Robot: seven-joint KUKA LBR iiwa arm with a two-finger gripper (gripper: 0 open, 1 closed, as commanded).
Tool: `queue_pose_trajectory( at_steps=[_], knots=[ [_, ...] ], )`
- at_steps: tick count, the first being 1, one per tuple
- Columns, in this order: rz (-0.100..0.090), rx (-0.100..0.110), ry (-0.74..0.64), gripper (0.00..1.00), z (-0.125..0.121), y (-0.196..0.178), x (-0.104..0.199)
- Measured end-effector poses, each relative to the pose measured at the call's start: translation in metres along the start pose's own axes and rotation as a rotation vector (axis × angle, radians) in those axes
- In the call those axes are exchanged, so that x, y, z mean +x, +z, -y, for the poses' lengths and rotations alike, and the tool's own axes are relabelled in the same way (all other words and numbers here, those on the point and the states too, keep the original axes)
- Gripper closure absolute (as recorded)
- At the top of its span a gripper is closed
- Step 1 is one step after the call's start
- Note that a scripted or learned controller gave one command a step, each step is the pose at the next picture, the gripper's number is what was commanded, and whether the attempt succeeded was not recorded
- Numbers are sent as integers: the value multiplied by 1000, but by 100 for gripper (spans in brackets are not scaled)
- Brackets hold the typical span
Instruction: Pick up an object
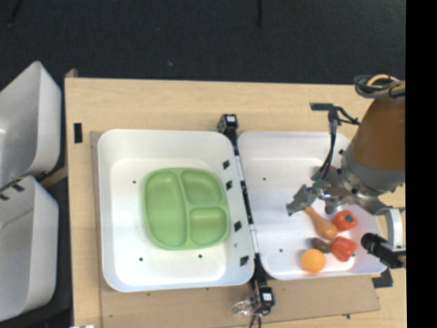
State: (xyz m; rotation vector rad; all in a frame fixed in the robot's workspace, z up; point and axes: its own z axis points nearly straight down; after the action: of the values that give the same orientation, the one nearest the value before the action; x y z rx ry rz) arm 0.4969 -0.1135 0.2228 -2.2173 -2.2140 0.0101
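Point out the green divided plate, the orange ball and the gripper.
green divided plate [185,207]: camera view, on its centre ridge.
orange ball [313,260]: camera view, on its middle.
gripper [300,202]: camera view, at its fingertips.

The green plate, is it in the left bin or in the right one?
In the left bin: the green plate lies flat on its floor.

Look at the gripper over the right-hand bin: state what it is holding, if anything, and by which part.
It cannot be told: the gripper hangs beside the carrot-like toy in the right bin, with no object visibly in it.
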Motion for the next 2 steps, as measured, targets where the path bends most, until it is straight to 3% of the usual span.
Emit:
queue_pose_trajectory(
  at_steps=[1, 2],
  knots=[
    [2, -11, -3, 0, -2, -5, 0],
    [1, -6, -1, 0, 7, 50, 1]
  ],
)
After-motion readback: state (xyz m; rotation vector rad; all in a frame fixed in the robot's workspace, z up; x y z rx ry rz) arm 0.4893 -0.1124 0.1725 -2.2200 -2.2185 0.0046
